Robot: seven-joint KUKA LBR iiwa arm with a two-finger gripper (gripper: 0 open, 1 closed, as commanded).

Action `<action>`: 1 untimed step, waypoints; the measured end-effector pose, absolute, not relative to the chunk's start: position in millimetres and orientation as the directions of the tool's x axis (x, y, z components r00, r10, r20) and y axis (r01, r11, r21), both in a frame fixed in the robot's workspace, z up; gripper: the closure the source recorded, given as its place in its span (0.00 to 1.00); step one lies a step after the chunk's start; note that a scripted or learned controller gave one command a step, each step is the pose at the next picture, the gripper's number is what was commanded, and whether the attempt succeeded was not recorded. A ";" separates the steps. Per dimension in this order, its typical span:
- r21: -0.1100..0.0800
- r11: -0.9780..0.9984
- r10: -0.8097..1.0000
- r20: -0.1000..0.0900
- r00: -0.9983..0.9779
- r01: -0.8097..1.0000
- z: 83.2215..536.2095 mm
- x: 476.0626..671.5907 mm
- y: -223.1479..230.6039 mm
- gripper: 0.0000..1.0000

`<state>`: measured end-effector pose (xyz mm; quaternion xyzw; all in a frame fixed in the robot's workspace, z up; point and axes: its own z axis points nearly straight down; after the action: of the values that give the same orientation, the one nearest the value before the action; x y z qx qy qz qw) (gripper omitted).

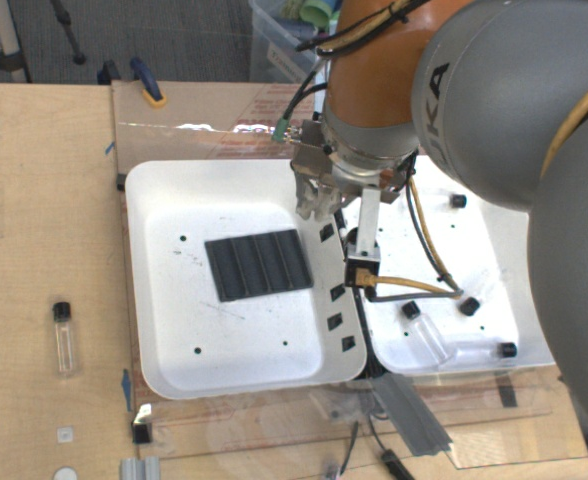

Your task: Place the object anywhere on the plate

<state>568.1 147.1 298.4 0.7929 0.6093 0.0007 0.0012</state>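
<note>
Centre frame: wooden bench (pixel 34 198) carries two white bins (pixel 164 358); dark ridged mat (pixel 259 265) inside left one. Gripper (pixel 319 200) above; grip unclear.

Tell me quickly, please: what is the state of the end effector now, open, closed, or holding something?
End effector: cannot be told; it hangs over the left bin's right edge, near the dark ribbed plate.
</note>
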 end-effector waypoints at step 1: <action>0.001 -0.339 0.941 0.000 0.339 0.941 316.5 549.4 220.5 1.00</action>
<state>549.4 220.5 316.5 0.8183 0.5748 0.0004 0.0005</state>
